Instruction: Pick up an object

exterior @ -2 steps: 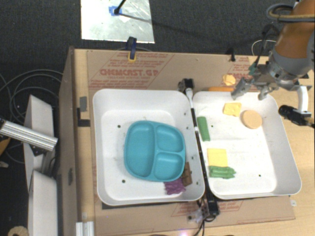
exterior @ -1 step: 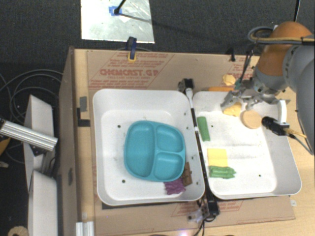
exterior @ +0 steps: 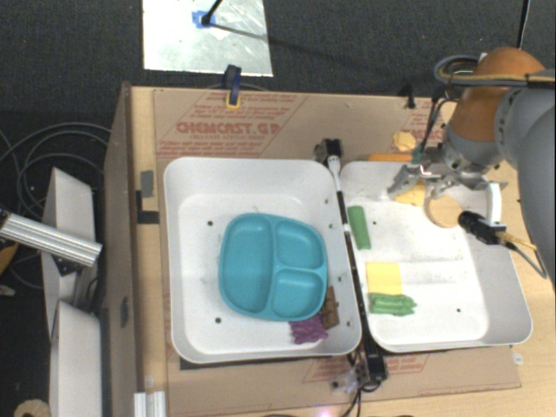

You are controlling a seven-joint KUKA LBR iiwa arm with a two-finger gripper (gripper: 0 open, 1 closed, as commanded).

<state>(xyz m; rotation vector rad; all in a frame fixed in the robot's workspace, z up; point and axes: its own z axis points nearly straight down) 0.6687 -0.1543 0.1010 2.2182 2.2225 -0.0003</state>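
I saw my tool (exterior: 423, 183) low over the right white bin (exterior: 508, 307), above a round tan piece (exterior: 445, 211); its grip I couldn't tell.

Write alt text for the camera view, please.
A grey arm's gripper hovers over the right bin's far corner. That bin holds a yellow block and green pieces; the left bin holds a blue divided plate.

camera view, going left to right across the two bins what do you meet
blue divided plate → purple piece → green stick → yellow block → tan disc → end effector comes in above the right bin's far side
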